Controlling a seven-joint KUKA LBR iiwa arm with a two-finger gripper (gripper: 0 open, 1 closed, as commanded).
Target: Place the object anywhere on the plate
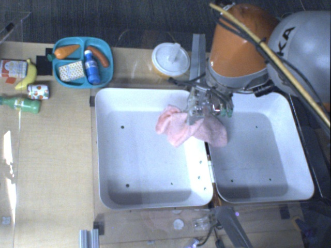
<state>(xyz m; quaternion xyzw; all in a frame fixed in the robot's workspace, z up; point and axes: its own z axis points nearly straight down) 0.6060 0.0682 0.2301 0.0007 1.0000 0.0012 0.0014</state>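
A crumpled pink cloth [189, 129] hangs across the divider between the two white bins, part over the left bin [129, 154] and part over the right bin [264, 154]. My gripper [202, 115] comes down from the orange-banded wrist right above it, and the cloth bunches up to a peak between its fingertips, so it is shut on the cloth. A blue sectioned plate [106, 49] lies on the bench at the far left, apart from the bins, with toy food in its compartments.
A white round lidded cup [170, 59] stands behind the left bin, close to the wrist. A banana, a small can and a green bottle [20, 104] lie at the bench's left edge. The arm covers the right bin's far corner.
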